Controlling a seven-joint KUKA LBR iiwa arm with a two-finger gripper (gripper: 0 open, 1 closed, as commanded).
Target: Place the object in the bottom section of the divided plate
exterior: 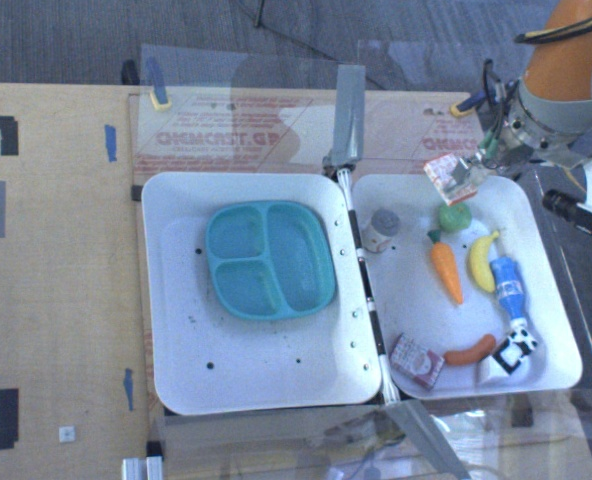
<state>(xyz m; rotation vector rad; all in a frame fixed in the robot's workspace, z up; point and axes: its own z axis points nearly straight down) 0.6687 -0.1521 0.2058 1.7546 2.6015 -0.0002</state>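
Note:
The teal divided plate (271, 260) lies in the left bin (176, 348); its two small sections are on the left and the large one on the right. My gripper (464, 178) hangs over the back edge of the right bin (556, 358). It is shut on a small red-and-white packet (443, 176), which sits tilted at the fingertips, above the bin's rim. The orange-banded arm (566, 48) reaches in from the upper right.
The right bin holds a grey can (382, 229), a green vegetable (455, 217), a carrot (446, 269), a banana (482, 260), a blue bottle (508, 290), a sausage (469, 351), a brown packet (417, 360) and a black-and-white item (517, 348).

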